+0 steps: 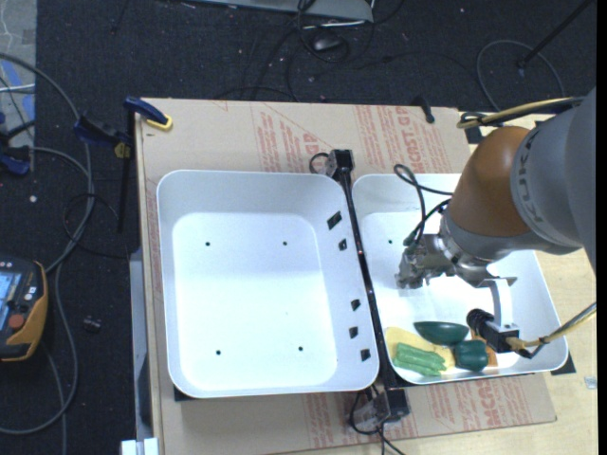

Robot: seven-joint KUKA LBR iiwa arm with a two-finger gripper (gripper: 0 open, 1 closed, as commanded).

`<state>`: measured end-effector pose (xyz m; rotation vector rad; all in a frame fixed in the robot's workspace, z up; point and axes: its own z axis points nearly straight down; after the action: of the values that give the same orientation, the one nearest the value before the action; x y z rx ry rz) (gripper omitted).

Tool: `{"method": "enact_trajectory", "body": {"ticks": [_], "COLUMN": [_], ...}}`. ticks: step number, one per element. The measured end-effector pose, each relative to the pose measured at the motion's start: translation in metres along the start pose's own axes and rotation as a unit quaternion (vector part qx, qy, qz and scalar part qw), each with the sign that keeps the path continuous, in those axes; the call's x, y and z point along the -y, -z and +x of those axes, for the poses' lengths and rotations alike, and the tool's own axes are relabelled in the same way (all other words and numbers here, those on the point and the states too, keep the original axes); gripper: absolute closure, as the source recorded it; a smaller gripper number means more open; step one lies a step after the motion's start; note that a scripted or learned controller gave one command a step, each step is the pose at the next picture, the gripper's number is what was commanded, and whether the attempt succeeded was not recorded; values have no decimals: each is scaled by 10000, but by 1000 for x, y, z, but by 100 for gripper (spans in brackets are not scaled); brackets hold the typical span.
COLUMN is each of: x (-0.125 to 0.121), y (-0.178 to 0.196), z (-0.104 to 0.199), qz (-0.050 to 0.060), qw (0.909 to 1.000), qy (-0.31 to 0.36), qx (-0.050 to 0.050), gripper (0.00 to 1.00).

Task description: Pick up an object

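In the right bin (379, 207), my gripper (412, 275) hangs low over the middle of the floor, under the orange wrist band. Along the bin's front edge lie a bright green ridged piece (418, 358), a pale yellow piece (403, 336), a dark green bowl-like piece (442, 331) and a teal piece (470, 354) beside something orange. These toys lie in front of the gripper and to its right, apart from it. I see nothing held.
The left bin (251, 287) sits beside the right one, with a black divider strip (358, 263) between them. Both stand on a cardboard sheet (275, 131). Cables run over the dark floor behind, and a black cable loops over the right bin's back wall.
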<state>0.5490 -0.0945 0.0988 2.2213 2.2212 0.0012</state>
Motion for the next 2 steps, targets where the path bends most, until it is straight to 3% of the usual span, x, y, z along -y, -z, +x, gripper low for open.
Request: {"method": "enact_trajectory", "body": {"ticks": [2], "x": [9], "y": [100], "z": [-13], "qz": [-17], "qw": [10000], "qy": [-4], "qx": [6], "gripper": [100]}}
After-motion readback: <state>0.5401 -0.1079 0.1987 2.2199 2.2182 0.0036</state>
